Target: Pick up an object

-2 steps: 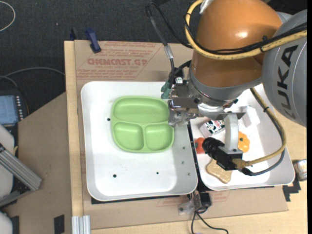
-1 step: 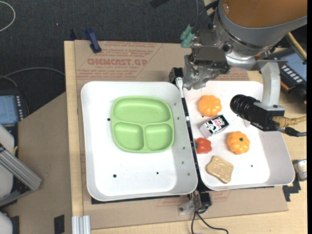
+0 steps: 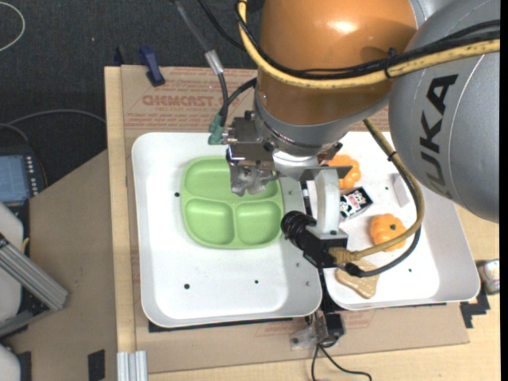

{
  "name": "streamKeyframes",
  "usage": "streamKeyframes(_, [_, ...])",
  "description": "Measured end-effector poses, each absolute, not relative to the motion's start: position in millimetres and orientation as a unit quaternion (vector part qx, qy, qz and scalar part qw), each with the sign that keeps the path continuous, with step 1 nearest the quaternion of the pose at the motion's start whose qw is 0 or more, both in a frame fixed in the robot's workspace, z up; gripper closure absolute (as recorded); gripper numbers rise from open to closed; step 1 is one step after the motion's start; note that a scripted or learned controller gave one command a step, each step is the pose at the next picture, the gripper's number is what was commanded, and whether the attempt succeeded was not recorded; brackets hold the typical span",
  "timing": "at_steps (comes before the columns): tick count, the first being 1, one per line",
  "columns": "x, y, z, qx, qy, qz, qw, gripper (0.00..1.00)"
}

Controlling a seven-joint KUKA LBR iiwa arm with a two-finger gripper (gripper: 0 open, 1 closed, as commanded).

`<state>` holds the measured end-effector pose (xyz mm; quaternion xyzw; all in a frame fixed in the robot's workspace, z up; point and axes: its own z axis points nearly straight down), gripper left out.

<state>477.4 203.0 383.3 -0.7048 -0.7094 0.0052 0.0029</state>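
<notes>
A light green divided plate (image 3: 226, 209) lies in the left white bin (image 3: 214, 292). My gripper (image 3: 252, 179) hangs low over the plate's upper right part, at or just above its rim. The wrist hides what is directly beneath the gripper. The right bin (image 3: 444, 276) holds a small orange pumpkin (image 3: 386, 227), a second orange piece (image 3: 346, 167) partly hidden by the arm, a black and white item (image 3: 355, 201) and a tan flat piece (image 3: 357, 282) near the front edge.
The arm's big orange and grey body covers the back of both bins. Black and yellow cables (image 3: 381, 248) loop over the divide between the bins. The bins rest on a brown cardboard sheet (image 3: 127, 213).
</notes>
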Motion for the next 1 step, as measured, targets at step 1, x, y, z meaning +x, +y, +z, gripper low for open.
streamKeyframes(1, [484.1,131.3,324.6,-0.710,-0.704,0.0045,0.002,1.00])
